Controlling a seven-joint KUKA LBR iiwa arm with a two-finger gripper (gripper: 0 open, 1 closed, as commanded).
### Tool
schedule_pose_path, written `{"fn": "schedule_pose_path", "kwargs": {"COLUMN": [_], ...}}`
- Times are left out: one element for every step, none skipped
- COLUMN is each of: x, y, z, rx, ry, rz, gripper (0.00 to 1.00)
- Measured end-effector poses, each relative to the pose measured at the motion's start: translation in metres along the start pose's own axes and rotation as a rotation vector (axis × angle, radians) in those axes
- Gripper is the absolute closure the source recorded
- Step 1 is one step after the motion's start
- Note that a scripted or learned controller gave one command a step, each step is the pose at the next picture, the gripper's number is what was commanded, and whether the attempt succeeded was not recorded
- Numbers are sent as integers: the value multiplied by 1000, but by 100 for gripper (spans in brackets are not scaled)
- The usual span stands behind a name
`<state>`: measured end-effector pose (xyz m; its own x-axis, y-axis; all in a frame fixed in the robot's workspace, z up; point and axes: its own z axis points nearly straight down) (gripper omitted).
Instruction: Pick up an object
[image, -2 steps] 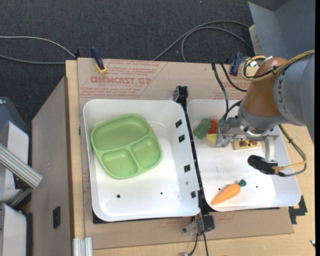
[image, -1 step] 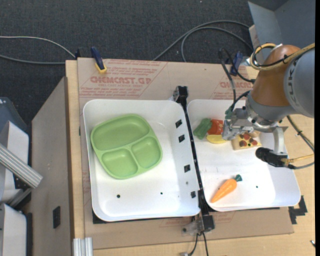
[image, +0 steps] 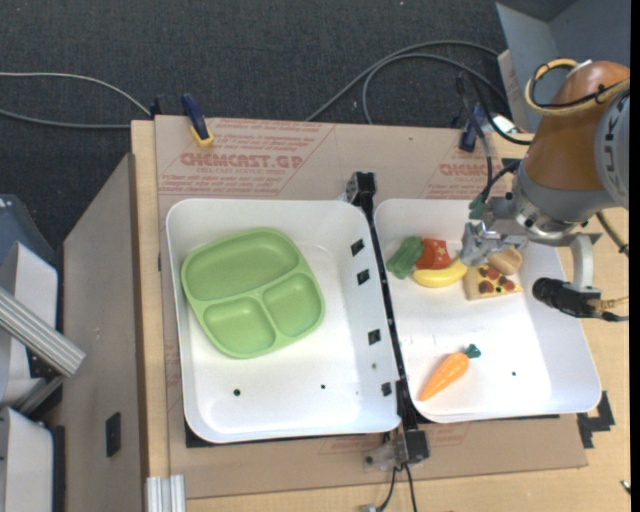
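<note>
In the right bin (image: 540, 385) lie several toy foods: a yellow banana (image: 440, 275), a red pepper (image: 435, 251), a green vegetable (image: 405, 256), a pizza slice (image: 490, 283), a tan bread-like piece (image: 506, 261) and an orange carrot (image: 446, 373) nearer the front. My gripper (image: 478, 243) hangs low over the back of this bin, right above the banana's right end and the pizza slice. Nothing shows held in it.
A green divided plate (image: 252, 291) sits in the left bin (image: 290, 410). A black divider with clips (image: 375, 290) runs between the bins. Cables trail across the dark floor behind the bench. The right bin's front right has open floor.
</note>
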<state>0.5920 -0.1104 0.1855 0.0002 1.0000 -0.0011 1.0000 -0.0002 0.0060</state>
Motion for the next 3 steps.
{"fn": "schedule_pose_path", "kwargs": {"x": [0,48,107], "y": [2,10,5], "z": [-53,-56,-43], "rx": [-1,3,10], "ry": [0,3,4], "rz": [-2,-6,-7], "gripper": [100,100,100]}}
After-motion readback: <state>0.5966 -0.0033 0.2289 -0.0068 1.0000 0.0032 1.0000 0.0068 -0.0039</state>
